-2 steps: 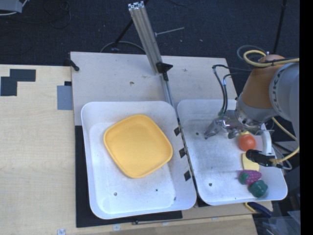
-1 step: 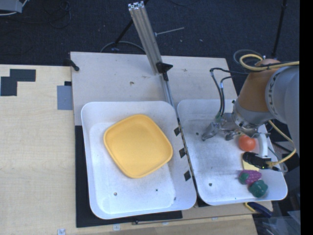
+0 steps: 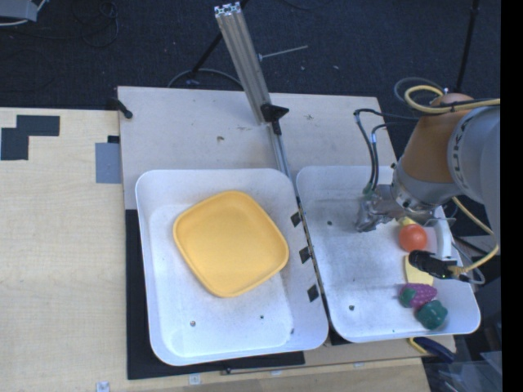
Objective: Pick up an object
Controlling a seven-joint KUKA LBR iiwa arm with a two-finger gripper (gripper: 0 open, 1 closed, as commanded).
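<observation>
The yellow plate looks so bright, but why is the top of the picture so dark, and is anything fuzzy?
Camera view: light falls on the bins, so the plate and left bin glow; the floor behind is unlit and dark. The end effector looks soft and hard to make out, and the small toys in the right bin's corner are slightly blurry.

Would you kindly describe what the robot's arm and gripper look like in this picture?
The arm is a thick, rounded grey cylinder with an orange band above the wrist. Yellow hose loops behind the band, and a thin black cable curves down to the wrist. The gripper is a small, dull grey metal assembly.
</observation>
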